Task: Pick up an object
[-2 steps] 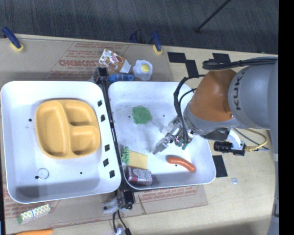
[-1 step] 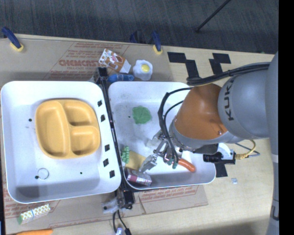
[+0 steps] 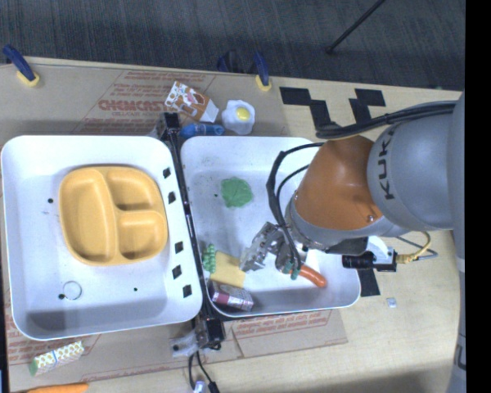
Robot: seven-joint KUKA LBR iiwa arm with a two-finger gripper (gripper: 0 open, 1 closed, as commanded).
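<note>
Claw (image 3: 266, 250) low in right bin (image 3: 198, 178), beside yellow block (image 3: 227, 273), perhaps foam

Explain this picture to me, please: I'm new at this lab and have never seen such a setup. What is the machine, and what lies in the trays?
One camera looks down at a slant on a bench. The grey and orange machine is a robot arm reaching in from the right. Its gripper hangs low in the right bin, near a carrot, a yellow block and a green lump. I cannot tell whether it holds anything. The left bin holds a yellow divided tray.
</note>
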